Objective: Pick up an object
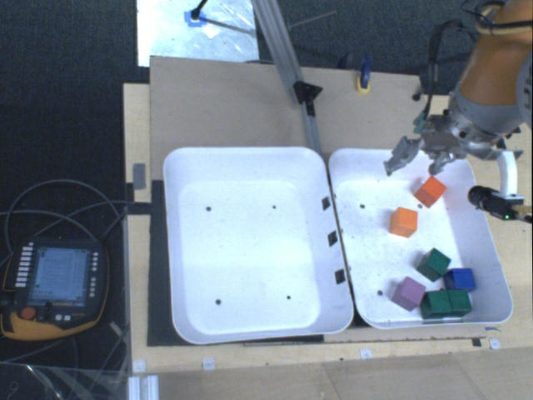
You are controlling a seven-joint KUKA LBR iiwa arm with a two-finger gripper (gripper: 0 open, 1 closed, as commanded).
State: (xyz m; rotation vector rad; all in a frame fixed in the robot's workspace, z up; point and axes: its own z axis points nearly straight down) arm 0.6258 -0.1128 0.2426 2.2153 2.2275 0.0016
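Note:
My gripper (419, 158) hangs over the far side of the right bin (366, 240), open, with its two fingers spread and nothing between them. Just below it and slightly right lies an orange block (430, 191), tilted, apart from the fingers. A second orange cube (404, 222) rests nearer the bin's middle. Toward the near right corner sit a dark green cube (434, 264), a blue cube (460, 280), a purple cube (409, 293) and a green block (445, 304), packed close together.
The left bin (250, 240) adjoins the right one, joined by black clips along the shared rim. A grey pole (283, 48) slants across the back. A teach pendant (54, 286) lies off the bench at left.

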